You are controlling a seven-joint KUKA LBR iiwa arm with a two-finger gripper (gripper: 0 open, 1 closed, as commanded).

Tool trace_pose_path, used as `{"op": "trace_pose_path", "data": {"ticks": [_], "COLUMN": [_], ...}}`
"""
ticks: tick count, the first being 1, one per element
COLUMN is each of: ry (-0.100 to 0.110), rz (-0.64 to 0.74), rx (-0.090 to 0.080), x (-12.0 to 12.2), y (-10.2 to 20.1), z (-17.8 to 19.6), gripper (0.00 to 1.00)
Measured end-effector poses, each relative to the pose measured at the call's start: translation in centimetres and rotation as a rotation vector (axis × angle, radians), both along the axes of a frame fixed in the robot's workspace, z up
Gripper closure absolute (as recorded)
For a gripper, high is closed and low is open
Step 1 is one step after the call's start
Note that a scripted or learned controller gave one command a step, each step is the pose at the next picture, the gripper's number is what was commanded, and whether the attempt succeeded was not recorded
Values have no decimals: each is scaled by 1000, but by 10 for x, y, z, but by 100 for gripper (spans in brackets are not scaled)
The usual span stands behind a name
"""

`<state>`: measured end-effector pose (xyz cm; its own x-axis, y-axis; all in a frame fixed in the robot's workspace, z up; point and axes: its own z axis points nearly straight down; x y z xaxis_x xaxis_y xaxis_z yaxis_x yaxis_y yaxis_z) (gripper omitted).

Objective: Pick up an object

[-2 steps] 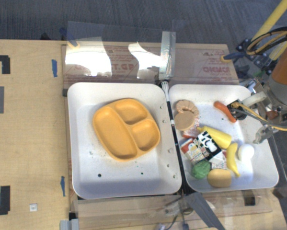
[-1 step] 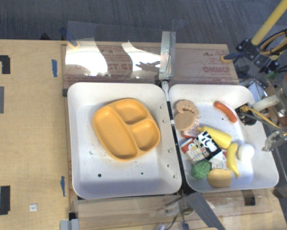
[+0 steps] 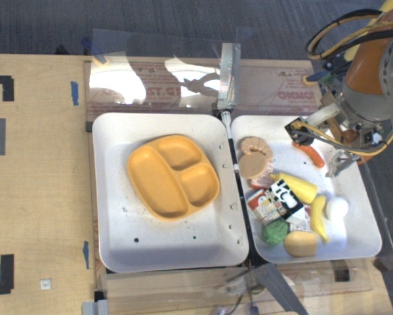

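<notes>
So nothing is lifted yet: your gripper hangs above the right bin, finger state untellable, the banana and the rest lying loose.

The left bin is largely taken up by a yellow divided plate, with bare floor left along its edges and near corners. In the right bin, the near and middle parts are crowded by a banana, a potato, a green item, packets and a tan round. Open floor is seen along its far edge. The arm overhangs its far right corner.
</notes>
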<state>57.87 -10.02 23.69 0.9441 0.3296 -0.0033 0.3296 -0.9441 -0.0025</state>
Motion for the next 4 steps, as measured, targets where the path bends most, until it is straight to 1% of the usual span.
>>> {"op": "trace_pose_path", "data": {"ticks": [1, 2, 3, 4], "ry": [4, 2, -5, 1], "rz": [62, -104, -96, -138], "rx": [2, 1, 0, 1], "x": [-31, -82, -63, -100], "y": [39, 51, 52, 51], "z": [-39, -54, 12, 7], "gripper": [0, 0, 0, 0]}}
